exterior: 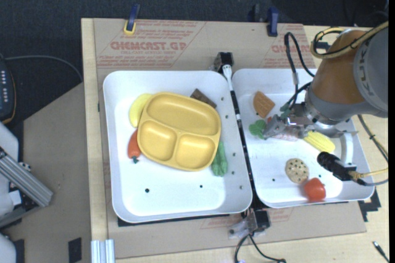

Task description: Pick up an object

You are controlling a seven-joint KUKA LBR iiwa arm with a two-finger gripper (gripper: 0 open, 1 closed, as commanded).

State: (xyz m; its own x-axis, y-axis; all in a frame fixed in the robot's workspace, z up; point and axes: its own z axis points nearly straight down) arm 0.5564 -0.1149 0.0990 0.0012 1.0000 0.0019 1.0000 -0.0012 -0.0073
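My gripper (278,128) is low over the middle of the right bin (271,184), pointing left. Its tip is right beside a small green leafy piece (257,128); I cannot tell if they touch. An orange wedge (264,104) lies just behind the tip. A yellow corn-like piece (319,142) lies under the wrist. A speckled round cookie (297,170) and a red tomato (315,189) sit toward the bin's front right.
The left bin (166,194) holds a yellow divided plate (179,131), a yellow banana (138,108), a red-orange pepper (134,146), a green vegetable (219,160) and a brown piece (202,97). A black cable (338,167) hangs by the wrist.
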